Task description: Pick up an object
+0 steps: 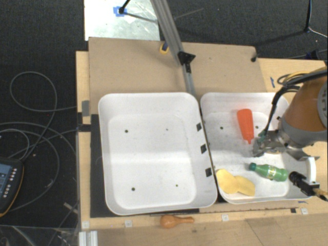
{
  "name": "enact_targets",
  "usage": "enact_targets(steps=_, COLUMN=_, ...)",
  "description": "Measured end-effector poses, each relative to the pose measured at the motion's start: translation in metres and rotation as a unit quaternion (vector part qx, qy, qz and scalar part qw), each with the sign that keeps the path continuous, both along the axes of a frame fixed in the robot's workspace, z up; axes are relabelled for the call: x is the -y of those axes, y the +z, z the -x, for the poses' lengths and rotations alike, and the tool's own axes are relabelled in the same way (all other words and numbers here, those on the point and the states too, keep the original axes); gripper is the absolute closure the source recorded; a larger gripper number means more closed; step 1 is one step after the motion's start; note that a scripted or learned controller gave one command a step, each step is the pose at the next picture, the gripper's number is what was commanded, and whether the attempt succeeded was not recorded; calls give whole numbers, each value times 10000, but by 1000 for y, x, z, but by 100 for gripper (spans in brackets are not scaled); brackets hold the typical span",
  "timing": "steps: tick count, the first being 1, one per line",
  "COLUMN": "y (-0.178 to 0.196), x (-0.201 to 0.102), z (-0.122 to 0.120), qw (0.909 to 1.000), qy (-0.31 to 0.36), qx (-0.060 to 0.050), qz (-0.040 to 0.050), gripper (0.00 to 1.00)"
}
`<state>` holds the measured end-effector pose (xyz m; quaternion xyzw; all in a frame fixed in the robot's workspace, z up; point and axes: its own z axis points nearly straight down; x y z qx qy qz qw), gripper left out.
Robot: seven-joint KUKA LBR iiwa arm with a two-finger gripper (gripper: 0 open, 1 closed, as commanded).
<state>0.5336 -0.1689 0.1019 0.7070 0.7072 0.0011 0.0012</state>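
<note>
- The green bottle (268, 171) lies on its side in the right bin (225, 106): light, stiff, slick and apt to roll; I'd take it across the body.
- My end effector (260, 146) hovers just above it, beside the orange piece (245, 124); its spread I cannot tell.

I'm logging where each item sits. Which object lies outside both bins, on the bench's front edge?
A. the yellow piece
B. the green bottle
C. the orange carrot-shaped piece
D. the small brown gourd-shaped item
D: the small brown gourd-shaped item lies on the bench below the left bin; the others sit in the right bin.
</note>
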Motion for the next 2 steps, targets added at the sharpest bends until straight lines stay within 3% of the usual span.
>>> enact_targets(steps=2, y=106, x=4, z=5, qw=10000, qy=25, qx=27, qz=13, gripper=100)
